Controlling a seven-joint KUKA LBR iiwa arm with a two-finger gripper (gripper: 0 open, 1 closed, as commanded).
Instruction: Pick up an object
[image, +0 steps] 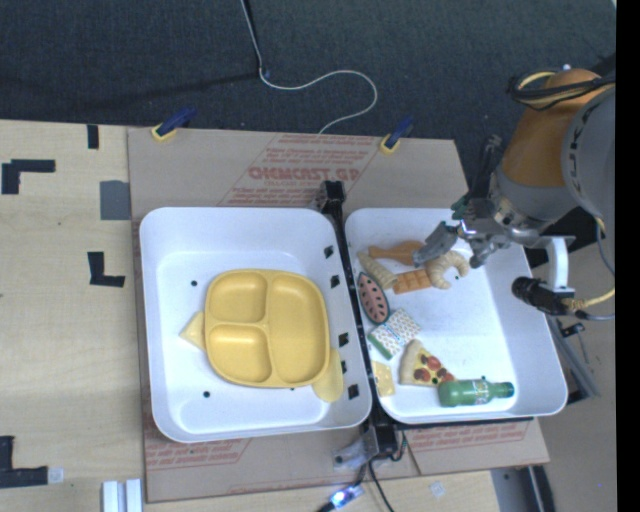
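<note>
Noted nearest, against the front wall of the right bin (540, 330), a green bottle (475, 391) on its side, with a pizza slice toy (423, 367) just beside it and a checkered block (395, 330) a little further back. Found in the left bin (165, 300) a yellow divided plate (268, 327), well apart from the arm.

Further back in the right bin, saw a tight cluster: a seeded fruit slice (373, 297), a pale curved piece (375, 268), and an orange-and-cream pastry toy (428, 277), some touching or overlapping. Took the pastry toy for the likely target.

Above that, placed the gripper (455, 243) over the far end of the pastry toy, fingers spread apart with nothing between them.

Judged the main risks as these:
- Could have closed off-centre on the pastry's rounded end and squeezed it out sideways.
- Could have landed a finger on top of the toy, not beside it, and pressed it into the bin floor.
- Could have nudged the crowded neighbours and shifted the target before closing.
</note>
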